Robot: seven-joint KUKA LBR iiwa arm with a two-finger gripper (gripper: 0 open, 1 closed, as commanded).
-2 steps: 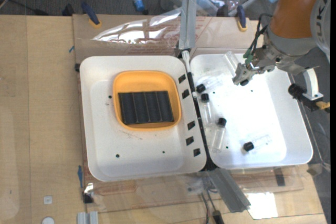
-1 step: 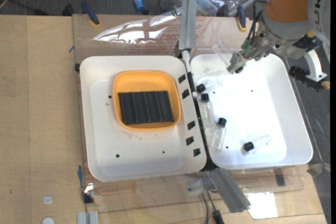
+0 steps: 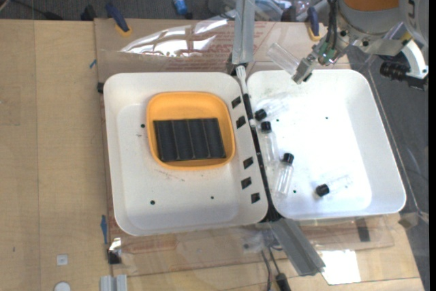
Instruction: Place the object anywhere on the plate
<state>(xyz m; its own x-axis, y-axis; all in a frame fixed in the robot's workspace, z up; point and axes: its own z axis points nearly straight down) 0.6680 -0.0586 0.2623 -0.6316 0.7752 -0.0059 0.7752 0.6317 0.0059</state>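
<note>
Vial (image 3: 281, 54) between tool (image 3: 302, 71) fingers

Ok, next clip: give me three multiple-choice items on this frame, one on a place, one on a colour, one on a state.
1. Where is the plate?
A. in the left bin
B. in the right bin
C. on the floor

2. What colour is the plate?
A. blue
B. orange
C. green

3. What lies on the plate?
A. a clear vial
B. a dark ribbed block
C. a pair of scissors

Answers:
1 A: the plate sits within the left bin.
2 B: its rim is orange around the dark ribbed block.
3 B: the block rests in the plate's middle, while the clear vials with black caps lie in the right bin, with the pincer at that bin's far edge.
</note>
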